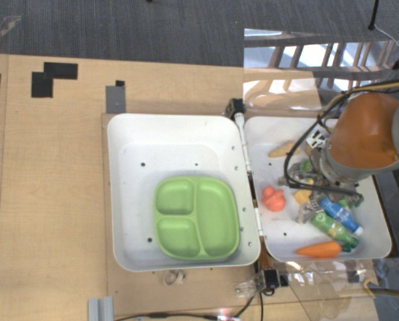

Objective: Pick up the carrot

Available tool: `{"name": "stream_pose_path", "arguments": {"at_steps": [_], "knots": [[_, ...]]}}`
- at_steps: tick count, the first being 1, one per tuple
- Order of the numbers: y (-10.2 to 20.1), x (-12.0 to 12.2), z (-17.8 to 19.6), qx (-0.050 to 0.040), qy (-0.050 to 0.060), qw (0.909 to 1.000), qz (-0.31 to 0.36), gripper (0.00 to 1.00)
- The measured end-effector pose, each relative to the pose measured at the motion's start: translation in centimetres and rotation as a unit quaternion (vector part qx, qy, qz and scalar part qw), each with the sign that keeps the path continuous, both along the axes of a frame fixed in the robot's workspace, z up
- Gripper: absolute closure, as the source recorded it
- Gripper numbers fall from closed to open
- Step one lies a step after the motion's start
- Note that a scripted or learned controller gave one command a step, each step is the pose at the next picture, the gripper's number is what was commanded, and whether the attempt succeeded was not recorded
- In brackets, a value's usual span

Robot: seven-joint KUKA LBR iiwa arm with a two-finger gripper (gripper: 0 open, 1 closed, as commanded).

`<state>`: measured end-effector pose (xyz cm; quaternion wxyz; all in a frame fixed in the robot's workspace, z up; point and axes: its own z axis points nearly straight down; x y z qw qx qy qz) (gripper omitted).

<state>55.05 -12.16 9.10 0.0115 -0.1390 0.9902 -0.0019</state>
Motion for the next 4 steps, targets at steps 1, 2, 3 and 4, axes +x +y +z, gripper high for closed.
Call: {"name": "stream_pose_path", "arguments": {"at_steps": [1, 2, 3, 4], "knots": [[0.1, 0.4, 1.3, -0.0004, -0.004, 1.0000, 0.002, 1.00], [7.6, 3.1, 9.8, 0.0050, 0.003, 0.9869, -0.161, 1.00], [7.4, 3.0, 9.7, 0.0038, 0.005, 0.9866, -0.163, 0.00], [3.6, -2.5, 5.8, 0.0032, 0.008, 0.9782, -0.208, 0.00]]}}
